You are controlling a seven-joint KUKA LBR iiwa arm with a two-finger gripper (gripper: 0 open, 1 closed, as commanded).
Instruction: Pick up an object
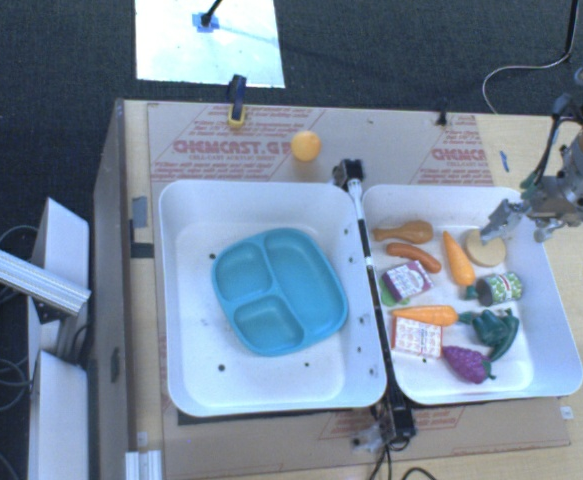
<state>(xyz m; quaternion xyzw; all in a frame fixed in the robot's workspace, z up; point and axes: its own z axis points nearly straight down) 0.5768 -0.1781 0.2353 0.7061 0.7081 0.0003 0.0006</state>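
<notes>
My gripper (522, 230) hangs over the back right corner of the right bin (561, 358), open, with nothing between its fingers. Just below its left finger (499, 225) lies a round tan slice (486, 253). Beside that slice are an orange carrot (458, 258) and a green can (499, 288). Further left lie a drumstick (406, 232), a sausage (414, 256) and a purple box (406, 282). Toward the front are a second carrot (424, 315), a red and white box (417, 337), purple grapes (466, 363) and a dark green vegetable (494, 328).
The left bin (186, 368) holds a blue divided plate (279, 290). An orange ball (305, 146) rests on the board behind the bins. A black clamp bar (369, 278) runs between the two bins. Cables hang at the upper right.
</notes>
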